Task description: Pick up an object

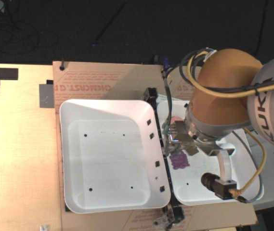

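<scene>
My gripper hangs low over the left part of the right bin, under the orange wrist band that hides most of it. A purple lumpy object lies on the bin floor just below the gripper in the view, close to it, though I cannot tell if they touch. A small pink object and a bit of green peek out beside the gripper near the bin's left wall.
The left bin sits beside the right one, with black clips along the shared edge. A dark cylindrical part on a yellow cable lies over the right bin's front. Cardboard lies under both bins.
</scene>
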`<state>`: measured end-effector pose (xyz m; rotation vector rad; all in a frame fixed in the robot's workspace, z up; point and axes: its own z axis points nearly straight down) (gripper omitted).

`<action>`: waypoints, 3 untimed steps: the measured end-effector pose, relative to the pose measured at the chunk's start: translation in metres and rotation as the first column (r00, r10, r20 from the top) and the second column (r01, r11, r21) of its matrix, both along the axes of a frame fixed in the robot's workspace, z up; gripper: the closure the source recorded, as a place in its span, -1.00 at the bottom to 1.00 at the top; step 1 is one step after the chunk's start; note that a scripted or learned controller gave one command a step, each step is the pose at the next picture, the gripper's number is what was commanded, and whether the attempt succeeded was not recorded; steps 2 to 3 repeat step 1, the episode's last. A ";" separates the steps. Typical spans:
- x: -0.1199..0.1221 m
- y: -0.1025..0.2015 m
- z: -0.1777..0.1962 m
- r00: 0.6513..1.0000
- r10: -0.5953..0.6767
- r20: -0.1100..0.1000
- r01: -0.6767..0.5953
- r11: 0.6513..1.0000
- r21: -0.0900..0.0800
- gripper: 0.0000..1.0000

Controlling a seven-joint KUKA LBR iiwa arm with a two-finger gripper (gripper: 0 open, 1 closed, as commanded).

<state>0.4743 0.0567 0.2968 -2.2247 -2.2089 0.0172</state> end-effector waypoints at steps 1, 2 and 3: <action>0.031 0.039 0.039 1.000 0.011 0.013 -0.011 1.000 0.004 1.00; 0.031 0.039 0.039 1.000 0.011 0.013 -0.011 1.000 0.004 1.00; 0.031 0.039 0.039 1.000 0.011 0.013 -0.011 1.000 0.004 1.00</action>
